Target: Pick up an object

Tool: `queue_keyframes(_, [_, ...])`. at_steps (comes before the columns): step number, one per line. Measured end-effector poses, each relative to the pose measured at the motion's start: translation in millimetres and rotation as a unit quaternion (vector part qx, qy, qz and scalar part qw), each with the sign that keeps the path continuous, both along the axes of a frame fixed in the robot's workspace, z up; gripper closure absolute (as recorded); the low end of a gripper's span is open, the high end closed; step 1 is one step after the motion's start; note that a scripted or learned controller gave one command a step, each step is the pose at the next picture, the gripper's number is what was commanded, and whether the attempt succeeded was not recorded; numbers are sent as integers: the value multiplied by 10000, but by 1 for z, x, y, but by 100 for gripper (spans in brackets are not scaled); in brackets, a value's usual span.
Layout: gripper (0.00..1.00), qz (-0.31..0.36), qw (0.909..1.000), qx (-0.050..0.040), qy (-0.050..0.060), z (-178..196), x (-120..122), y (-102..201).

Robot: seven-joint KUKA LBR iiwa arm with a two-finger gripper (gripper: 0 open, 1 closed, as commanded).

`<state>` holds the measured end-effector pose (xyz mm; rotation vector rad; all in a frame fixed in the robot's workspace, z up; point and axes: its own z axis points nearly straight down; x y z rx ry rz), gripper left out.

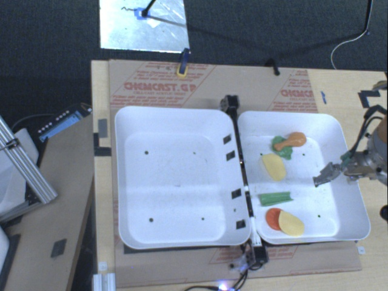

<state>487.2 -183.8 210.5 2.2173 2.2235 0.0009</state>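
The right bin holds several toy foods. An orange piece with a green leafy end lies at the back. In front of it are a yellow oval piece, a green stick, and, at the front, a red disc partly under a yellow piece. My gripper reaches in from the right over the bin's right half. It is to the right of the yellow oval, apart from it, and I see nothing held in it.
The left bin lies beside the right one, with black clips along the shared edge. Both bins rest on a cardboard sheet. Aluminium rails stand at the far left, off the bench.
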Motion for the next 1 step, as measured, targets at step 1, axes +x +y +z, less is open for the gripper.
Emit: queue_keyframes(1, [0, 23, 10000, 28, 49, -127, 24, 45])
